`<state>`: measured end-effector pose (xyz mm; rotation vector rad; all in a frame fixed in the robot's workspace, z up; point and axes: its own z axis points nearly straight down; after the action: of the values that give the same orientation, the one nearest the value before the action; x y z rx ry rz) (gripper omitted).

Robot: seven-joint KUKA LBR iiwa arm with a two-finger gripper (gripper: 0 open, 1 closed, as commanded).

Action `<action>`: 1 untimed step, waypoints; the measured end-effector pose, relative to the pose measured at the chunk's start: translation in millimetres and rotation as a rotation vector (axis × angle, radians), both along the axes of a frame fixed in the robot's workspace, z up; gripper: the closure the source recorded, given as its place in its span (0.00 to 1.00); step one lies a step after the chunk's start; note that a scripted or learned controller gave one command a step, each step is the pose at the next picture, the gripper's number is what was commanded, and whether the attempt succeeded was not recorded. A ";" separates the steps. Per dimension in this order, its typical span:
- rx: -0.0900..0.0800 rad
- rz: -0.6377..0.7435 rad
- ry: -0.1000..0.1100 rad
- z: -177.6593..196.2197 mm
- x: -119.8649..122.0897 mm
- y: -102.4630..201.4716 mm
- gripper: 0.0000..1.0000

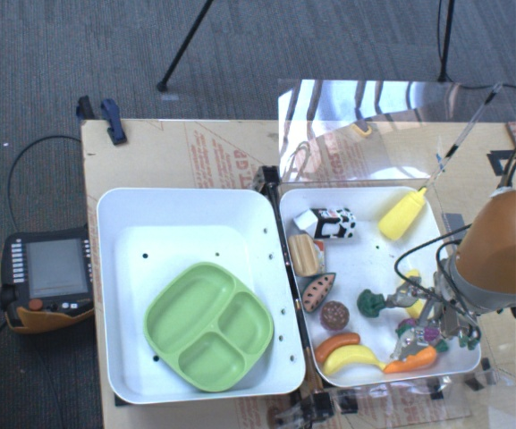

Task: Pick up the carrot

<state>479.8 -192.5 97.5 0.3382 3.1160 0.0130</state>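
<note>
The carrot (413,361), orange with a bit of green and purple at its upper end, lies along the near wall of the right bin (365,193) in its front right corner. My gripper (429,318) hangs right above it, at the end of the grey arm with the orange band (499,244). The gripper's metal parts overlap the carrot's upper end. I see nothing lifted off the bin floor.
Close to the carrot's left lie a yellow banana (352,358) and a red sausage (336,342). Broccoli (371,303), a brown cookie (334,314), a watermelon slice (318,290), a cow toy (334,223) and a yellow bottle (403,214) fill the right bin. The left bin (123,239) holds a green divided plate (208,325).
</note>
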 end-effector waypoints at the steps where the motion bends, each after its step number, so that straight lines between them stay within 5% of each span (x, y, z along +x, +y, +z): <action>1: -0.003 0.255 -0.016 -6.7 4.5 -12.0 0.00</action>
<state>484.4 -204.5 90.8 -0.0605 3.1183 0.0121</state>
